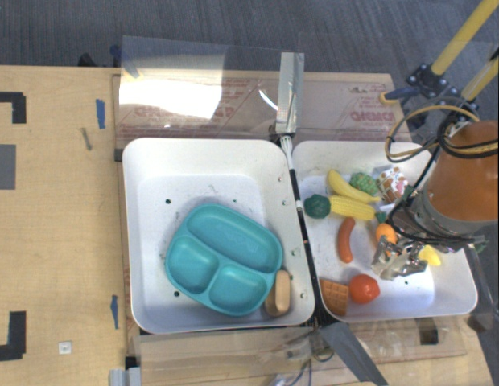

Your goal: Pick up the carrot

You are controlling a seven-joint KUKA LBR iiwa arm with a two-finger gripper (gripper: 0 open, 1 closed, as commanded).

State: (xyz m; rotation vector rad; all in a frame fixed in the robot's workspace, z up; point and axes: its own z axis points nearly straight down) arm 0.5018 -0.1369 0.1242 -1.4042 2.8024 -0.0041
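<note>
Roughly mid right bin (455, 296), gripper (397, 257) by carrot (385, 234), grip state unclear, bare floor toward near rim.

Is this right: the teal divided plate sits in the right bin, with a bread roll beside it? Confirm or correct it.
One thing is wrong: the teal divided plate sits in the left bin, not the right. The camera view shows it. The bread roll beside it is correct.

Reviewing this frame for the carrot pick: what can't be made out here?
- Gripper, camera view: too small and cluttered to tell whether it is open or shut.
- Carrot, camera view: partly covered by the arm; contact unclear.
- Yellow piece: mostly behind the gripper, kind unclear.
- Wrapped item: too small to identify.
</note>
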